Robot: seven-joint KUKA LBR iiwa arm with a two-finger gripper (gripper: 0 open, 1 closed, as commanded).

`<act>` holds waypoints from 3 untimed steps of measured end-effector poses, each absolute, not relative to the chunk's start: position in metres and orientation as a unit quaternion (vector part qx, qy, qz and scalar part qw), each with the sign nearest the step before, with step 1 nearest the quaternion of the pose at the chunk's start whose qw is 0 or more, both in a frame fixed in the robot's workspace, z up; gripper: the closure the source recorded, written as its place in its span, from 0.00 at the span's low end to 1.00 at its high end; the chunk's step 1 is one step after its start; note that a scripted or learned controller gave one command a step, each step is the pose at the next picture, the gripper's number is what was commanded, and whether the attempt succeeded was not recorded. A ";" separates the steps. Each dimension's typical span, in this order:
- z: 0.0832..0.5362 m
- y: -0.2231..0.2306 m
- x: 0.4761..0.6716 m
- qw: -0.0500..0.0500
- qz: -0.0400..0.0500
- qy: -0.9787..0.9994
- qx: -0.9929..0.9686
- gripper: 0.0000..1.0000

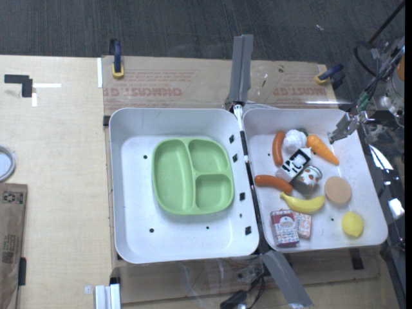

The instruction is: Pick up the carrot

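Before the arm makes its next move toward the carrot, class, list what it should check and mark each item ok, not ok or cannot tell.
1. Carrot in plain sight in the right bin: ok.
2. Carrot's top side uncovered: ok.
3. Gripper over the carrot: not ok, it sits off to the carrot's upper right, near the bin's rim.
4. Fingers open enough: cannot tell.
5. Room around the carrot: not ok, the white ball and a small box crowd its left side.

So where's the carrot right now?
The carrot lies in the right bin, near its back right corner, beside a white ball and just below the gripper.
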State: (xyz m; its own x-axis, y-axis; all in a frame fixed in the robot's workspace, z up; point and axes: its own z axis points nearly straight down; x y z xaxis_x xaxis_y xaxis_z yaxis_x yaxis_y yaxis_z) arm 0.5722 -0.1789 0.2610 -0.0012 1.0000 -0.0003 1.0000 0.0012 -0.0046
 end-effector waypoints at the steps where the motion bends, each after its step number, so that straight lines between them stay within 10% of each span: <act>1: 0.110 -0.211 0.589 0.010 -0.001 -0.599 -0.801 0.00; 2: 0.092 -0.206 0.637 -0.001 0.000 -0.719 -0.695 0.00; 3: 0.097 -0.205 0.635 0.004 0.003 -0.720 -0.694 1.00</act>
State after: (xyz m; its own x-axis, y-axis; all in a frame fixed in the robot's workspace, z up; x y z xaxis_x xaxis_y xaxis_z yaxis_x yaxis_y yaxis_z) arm 0.6345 -0.2054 0.0972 -0.0372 0.9993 0.0019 0.9992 0.0373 -0.0106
